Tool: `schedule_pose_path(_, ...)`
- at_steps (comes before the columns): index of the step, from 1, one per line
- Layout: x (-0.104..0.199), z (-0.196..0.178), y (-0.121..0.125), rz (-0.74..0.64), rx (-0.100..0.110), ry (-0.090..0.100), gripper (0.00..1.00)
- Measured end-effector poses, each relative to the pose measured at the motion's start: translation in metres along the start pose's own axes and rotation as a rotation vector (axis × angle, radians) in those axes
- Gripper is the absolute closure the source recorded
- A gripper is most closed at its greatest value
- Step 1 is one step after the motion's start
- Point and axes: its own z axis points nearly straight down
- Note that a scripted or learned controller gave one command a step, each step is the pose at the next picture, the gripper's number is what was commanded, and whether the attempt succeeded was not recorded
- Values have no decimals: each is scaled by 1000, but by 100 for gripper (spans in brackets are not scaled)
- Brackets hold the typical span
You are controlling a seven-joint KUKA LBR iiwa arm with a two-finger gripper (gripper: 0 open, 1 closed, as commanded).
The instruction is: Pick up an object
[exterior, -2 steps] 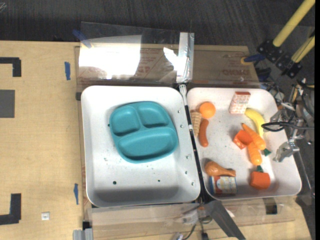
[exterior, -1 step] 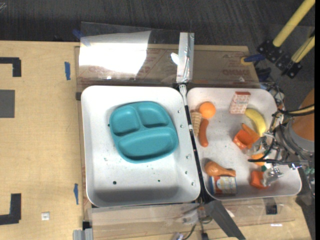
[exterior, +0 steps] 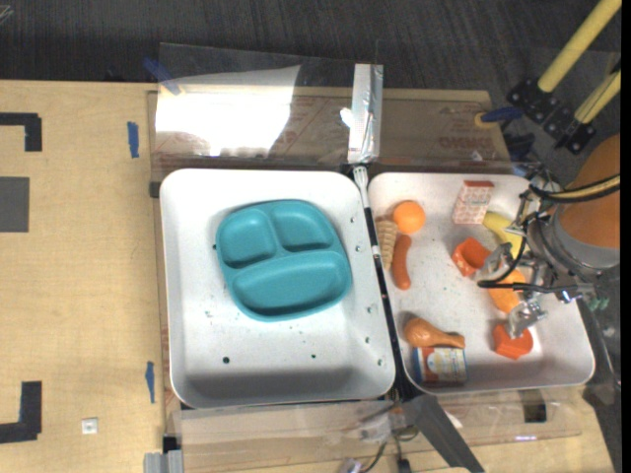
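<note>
Camera view: gripper (exterior: 529, 308) low over the right bin (exterior: 582, 363), near its right wall; can't tell its state. Nothing seen held, so the pick looks not done. Closest toys: orange block (exterior: 513, 341) just below it, orange piece (exterior: 471, 255) to its left. Tight by the wall; more room toward the sausage (exterior: 401, 261). Left bin (exterior: 187, 264) holds a teal tray (exterior: 284, 258).

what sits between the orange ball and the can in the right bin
In the camera view, a hot dog and a chicken drumstick lie between the orange ball and the can.
</note>
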Motion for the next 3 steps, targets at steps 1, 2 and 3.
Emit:
schedule_pose_path(1, 18, 0, 13, -44, 4, -4, 0)
schedule_pose_path(2, 2, 5, 28, -178, -4, 2, 0)
schedule_pose_path(3, -6, 9, 31, -160, -12, 13, 0)
